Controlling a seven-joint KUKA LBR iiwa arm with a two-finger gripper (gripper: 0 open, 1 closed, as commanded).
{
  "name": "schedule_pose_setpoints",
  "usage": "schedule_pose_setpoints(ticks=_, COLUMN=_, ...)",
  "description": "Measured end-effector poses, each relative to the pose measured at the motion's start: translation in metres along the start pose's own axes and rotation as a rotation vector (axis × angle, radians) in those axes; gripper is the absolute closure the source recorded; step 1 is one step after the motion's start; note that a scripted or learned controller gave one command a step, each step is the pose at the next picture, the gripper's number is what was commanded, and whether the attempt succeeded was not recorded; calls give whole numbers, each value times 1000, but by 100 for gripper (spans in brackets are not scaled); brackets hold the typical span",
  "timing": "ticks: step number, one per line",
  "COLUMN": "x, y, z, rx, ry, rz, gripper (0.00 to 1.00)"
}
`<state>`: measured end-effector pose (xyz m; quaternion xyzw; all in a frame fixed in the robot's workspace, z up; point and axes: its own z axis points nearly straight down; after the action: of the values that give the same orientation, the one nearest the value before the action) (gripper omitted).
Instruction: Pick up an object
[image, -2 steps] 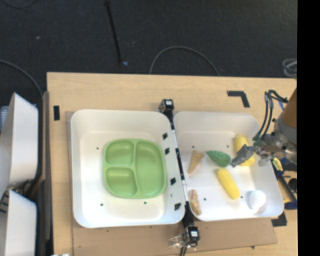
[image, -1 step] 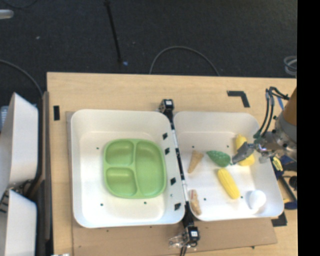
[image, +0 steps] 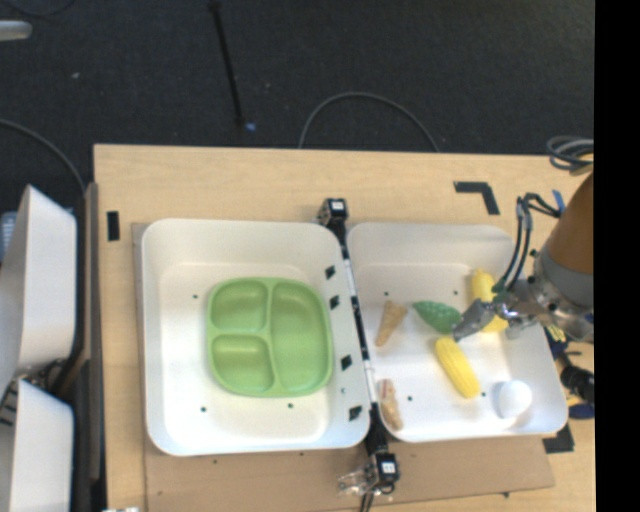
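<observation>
Two white bins sit side by side on the wooden desk (image: 250, 180). The left bin (image: 170, 300) carries a green divided plate (image: 270, 335) lying flat near its middle. The right bin (image: 420, 250) holds the loose objects: a tan cone-shaped piece (image: 390, 322) near the divider, a green leaf-shaped piece (image: 436, 314) just beside it, a yellow corn cob (image: 457, 366) lying at a slant below the leaf, another yellow piece (image: 482, 288) towards the far right, a small white round thing (image: 512, 398) in the near right corner, and a brownish piece (image: 388, 404) against the divider at the bin's near edge.

From the right the arm (image: 570, 250) reaches in over the right bin, its jaws (image: 478, 320) low among the objects, just beside the green leaf and close above the corn cob's upper end. Whether the jaws are apart or together I cannot tell from here; nothing is plainly seen between them.
</observation>
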<state>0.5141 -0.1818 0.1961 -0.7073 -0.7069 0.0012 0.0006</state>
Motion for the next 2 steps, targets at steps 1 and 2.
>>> schedule_pose_setpoints(ticks=1, x=-1, y=-3, z=42, rx=0, ry=0, rz=1, gripper=0)
schedule_pose_setpoints(ticks=2, x=-2, y=-3, z=95, rx=-1, ry=0, rz=1, gripper=0)
